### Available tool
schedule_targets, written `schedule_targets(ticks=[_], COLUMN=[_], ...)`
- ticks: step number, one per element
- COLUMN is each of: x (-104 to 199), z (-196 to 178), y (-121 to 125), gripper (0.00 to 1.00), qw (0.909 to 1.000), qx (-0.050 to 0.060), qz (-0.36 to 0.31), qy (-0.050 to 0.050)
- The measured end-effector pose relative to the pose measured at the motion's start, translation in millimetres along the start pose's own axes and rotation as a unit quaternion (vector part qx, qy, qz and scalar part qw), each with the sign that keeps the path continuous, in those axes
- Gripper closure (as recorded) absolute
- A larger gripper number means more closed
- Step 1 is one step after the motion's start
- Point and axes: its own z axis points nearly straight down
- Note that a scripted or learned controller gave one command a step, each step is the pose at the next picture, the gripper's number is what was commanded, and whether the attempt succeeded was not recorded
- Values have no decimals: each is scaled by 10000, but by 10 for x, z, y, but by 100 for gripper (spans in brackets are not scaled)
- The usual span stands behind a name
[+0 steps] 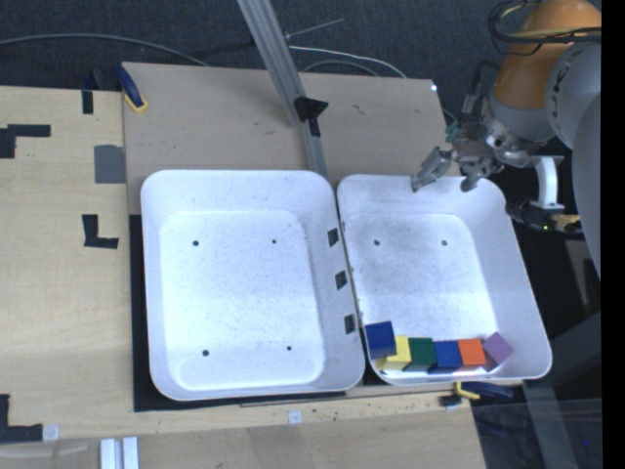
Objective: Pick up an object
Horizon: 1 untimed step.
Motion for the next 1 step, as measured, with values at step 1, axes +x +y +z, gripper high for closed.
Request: schedule_targets(ticks=[1], x=[994], z=[-742], y=[-616], gripper=[0], qw=[10000], qx=[-27], qz=[-32], qy=[27])
